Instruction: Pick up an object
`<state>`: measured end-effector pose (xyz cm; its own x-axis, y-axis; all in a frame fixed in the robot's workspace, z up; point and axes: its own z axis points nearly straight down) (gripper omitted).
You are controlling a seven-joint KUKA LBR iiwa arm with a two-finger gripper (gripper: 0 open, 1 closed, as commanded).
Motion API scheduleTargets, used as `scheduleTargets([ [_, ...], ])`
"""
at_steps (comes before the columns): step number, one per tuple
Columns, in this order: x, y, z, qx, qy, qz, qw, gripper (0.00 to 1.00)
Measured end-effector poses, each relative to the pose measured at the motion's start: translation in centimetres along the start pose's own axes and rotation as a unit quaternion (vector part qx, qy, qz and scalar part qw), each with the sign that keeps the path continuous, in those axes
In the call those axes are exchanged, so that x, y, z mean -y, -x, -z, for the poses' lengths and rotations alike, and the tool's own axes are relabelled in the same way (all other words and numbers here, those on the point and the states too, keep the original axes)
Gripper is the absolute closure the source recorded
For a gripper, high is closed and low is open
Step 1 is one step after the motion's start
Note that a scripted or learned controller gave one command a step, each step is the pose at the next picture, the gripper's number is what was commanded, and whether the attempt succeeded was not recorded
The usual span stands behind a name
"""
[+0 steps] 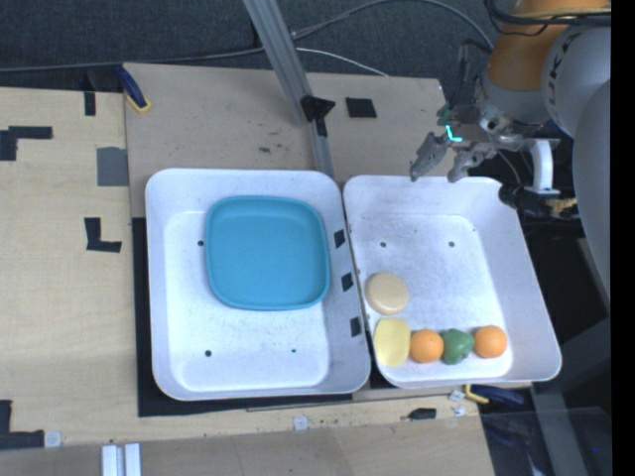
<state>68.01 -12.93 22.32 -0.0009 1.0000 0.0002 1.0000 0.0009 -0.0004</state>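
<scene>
Pincer (442, 167) hangs at the upper right of the frame, over the far rim of the right bin (516, 256), its two fingers spread apart with nothing between them. Outward from there, the bin's floor lies bare until its near edge, where the candidates sit in a cluster well apart from the pincer, toward the lower part of the frame and slightly left to slightly right of it. Nearest is the beige round piece (386, 292); just below it lies the yellow piece (392, 342), whose long axis runs up and down the frame. Beside that, in a row running left to right, stand an orange ball (426, 346), a green piece (456, 345) and a second orange ball (490, 341), each touching or nearly touching its neighbour. The round ones show no clear pointing direction. Judging from this, the coming move is a travel down-frame toward the cluster, then a descent. The left bin (169, 266) holds a blue plate (267, 252), and both bins rest on the desk (60, 266).
</scene>
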Motion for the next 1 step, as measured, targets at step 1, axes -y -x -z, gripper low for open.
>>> scheduleTargets([
  [1,0.0,0.0,0.0,0.0,0.0,0.0,1.0,0.0],
])
